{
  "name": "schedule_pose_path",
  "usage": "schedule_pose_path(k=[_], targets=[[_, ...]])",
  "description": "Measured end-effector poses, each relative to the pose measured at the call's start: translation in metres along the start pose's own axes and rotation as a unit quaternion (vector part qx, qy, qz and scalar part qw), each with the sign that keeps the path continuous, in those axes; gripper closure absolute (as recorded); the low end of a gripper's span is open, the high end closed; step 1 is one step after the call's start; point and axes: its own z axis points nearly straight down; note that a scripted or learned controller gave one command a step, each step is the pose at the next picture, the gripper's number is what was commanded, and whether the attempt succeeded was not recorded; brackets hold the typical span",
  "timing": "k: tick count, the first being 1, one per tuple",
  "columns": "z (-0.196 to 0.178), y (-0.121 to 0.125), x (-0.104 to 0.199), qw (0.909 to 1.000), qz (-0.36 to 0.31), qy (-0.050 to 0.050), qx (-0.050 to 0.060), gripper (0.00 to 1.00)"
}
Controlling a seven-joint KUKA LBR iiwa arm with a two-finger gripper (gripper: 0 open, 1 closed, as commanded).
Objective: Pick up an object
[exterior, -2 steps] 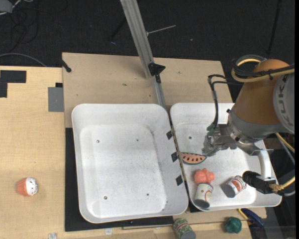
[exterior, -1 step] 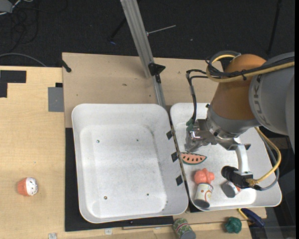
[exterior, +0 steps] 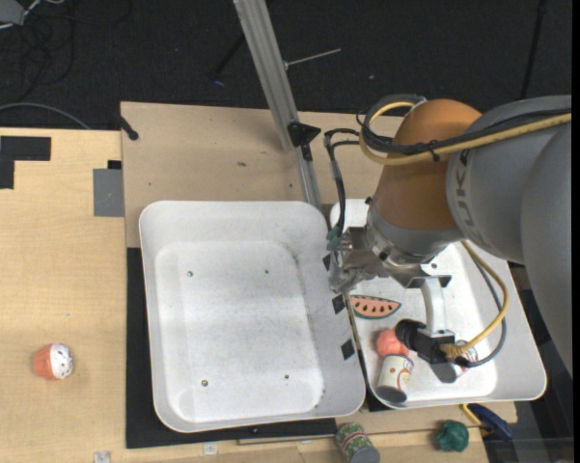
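- Two shallow white bins side by side on the bench: the left bin (exterior: 232, 307) and the right bin (exterior: 516, 369), rims meeting down the middle.
- Reaching in from the right, across the far half of the right bin: the grey arm (exterior: 521, 191), orange band bulging above the wrist.
- Low at the left wall of the right bin, just beside the shared rim: the gripper (exterior: 341, 266). Open or closed, impossible to tell from this angle.
- Just right of the gripper and a little nearer, flat on the floor of the right bin: an orange slice-shaped piece (exterior: 374, 307) with dark specks. Close to the gripper; touching or not, unclear.
- Nearer still in the same bin: a red-and-white bottle (exterior: 394, 365) on its side, red end far, white end by the near rim.
- Out on the pale bench, well apart to the left of the left bin: a small red-and-white ball (exterior: 53, 362).
- At the near edge of the bench, below the join of the bins: a dark can (exterior: 353, 442), with a green lump (exterior: 453, 436) to its right.
- Slanting from the far side towards the far rims of the bins: a metal rail (exterior: 270, 66).
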Motion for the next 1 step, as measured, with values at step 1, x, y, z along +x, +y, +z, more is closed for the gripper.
schedule_pose_path(k=[1], targets=[[-0.0043, 0.0092, 0.0432, 1.0000, 0.000, 0.000, 0.000, 1.00]])
